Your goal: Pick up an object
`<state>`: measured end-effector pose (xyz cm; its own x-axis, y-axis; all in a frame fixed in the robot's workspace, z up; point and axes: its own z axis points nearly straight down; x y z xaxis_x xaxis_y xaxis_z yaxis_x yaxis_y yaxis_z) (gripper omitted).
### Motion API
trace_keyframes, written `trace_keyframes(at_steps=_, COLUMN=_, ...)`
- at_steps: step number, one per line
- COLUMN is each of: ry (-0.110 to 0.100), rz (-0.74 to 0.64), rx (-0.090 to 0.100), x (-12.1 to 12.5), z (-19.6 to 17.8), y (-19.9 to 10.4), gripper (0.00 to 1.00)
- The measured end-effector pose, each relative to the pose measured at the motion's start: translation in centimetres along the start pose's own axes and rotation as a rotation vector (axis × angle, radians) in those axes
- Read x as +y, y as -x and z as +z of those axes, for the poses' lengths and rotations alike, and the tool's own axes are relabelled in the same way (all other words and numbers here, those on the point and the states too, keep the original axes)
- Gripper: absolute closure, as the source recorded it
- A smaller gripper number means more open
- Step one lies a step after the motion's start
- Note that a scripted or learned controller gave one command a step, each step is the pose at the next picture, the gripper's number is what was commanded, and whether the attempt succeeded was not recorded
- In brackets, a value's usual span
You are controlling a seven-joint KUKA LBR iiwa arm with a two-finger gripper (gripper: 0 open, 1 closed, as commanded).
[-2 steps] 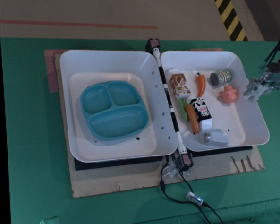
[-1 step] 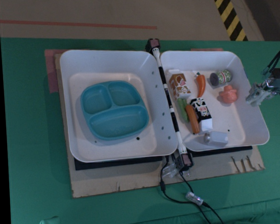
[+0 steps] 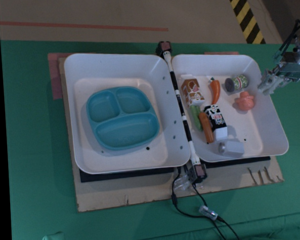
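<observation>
Cables trail across the green tabletop at the near edge, just below the two white bins, where the left bin carries a teal divided plate. Right bin contents: a grey block nearest, a black-and-white carton, a brown carton, an orange carrot, a small can and an orange-pink toy (shape unclear). Over that bin's far right rim hovers the gripper, nothing visibly between its jaws, and I cannot tell whether they are released or clenched.
</observation>
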<state>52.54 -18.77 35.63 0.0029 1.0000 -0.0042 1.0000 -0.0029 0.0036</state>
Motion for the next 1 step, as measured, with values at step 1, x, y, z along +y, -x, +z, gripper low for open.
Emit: trace_keyframes(at_steps=1, ry=-0.003, rz=-0.001, rx=0.003, x=-1.17, z=-1.20, y=-3.76, gripper=1.00)
